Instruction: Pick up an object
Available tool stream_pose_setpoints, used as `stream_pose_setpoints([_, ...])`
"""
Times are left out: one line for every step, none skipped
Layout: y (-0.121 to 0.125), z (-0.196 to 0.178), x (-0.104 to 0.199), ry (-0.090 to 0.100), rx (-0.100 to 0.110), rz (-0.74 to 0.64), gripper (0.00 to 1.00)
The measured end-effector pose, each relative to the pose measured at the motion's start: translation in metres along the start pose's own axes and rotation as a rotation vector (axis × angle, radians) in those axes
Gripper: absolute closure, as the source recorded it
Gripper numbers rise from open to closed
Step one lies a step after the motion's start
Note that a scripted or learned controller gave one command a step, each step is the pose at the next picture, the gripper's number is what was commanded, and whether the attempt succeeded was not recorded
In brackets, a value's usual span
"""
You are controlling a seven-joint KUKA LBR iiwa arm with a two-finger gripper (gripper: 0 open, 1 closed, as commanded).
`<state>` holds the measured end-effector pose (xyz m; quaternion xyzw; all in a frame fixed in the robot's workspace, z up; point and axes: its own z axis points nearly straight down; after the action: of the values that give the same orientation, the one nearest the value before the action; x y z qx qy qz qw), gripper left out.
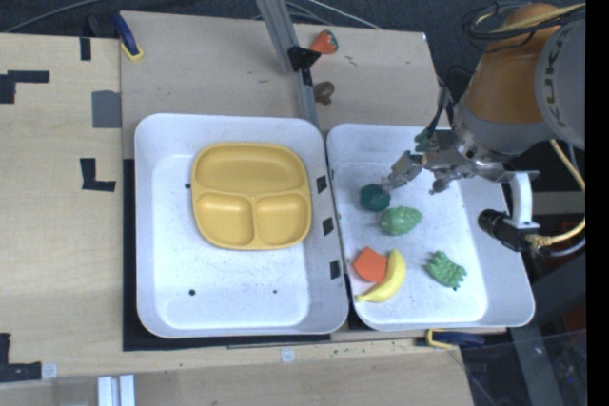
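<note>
At the left of the bench, the left shallow white bin (162, 204) held a yellow plastic plate with three compartments (252, 195), well apart from everything the arm could reach in that moment. Across the divide, the right shallow white bin (500, 299) held the loose pieces. A small orange block (369, 263) touched a curved yellow toy banana (388, 279) near the front, the banana's long axis running from front-left up toward back-right. Behind them sat a round dark green ball-like toy (375, 198), and just beside it to the right a lighter green lumpy toy vegetable (401, 221). A bright green spiky toy (444, 270) lay farther right, apart from the rest.

The two-finger gripper (421, 172) hung over the back of the right bin with its fingers spread apart and nothing between them. The dark green ball lay to the lower left of the jaws, near but not under them. It seemed the closest candidate, with the lighter green piece almost as near, just below the jaws. A short shift left and toward the front looked necessary before any descent; the two green toys sat close enough that a finger might land on the neighbour.
</note>
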<state>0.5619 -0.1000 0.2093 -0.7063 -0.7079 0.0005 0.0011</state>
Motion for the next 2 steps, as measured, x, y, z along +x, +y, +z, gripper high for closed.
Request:
stream_pose_setpoints([0.0, 0.0, 0.0, 0.0, 0.0, 0.0, 0.0])
stream_pose_setpoints([0.005, 0.059, -0.006, -0.001, 0.005, 0.002, 0.0])
